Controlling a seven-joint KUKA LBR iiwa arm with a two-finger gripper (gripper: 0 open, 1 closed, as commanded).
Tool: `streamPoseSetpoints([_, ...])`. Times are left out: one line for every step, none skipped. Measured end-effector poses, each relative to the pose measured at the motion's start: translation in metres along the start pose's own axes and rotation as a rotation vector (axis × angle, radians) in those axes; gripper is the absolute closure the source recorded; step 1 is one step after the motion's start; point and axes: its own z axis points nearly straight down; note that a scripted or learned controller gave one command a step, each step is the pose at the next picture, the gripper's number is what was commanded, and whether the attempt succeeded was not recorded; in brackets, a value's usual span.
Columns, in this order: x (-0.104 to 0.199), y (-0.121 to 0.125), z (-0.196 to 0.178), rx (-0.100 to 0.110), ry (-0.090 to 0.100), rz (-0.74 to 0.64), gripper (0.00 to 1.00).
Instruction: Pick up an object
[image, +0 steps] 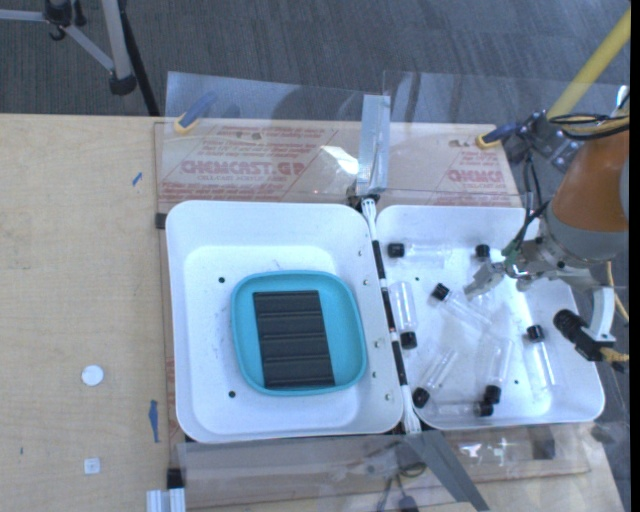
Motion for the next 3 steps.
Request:
streamPoseSetpoints([-0.016, 0.013, 0.036, 0.001, 0.000, -0.022, 0.00])
streamPoseSetpoints([-0.016, -0.005, 0.036, 0.003, 0.003, -0.039, 0.00])
streamPoseSetpoints([0.074, -0.007, 0.034, -0.003, -0.003, -0.062, 0.00])
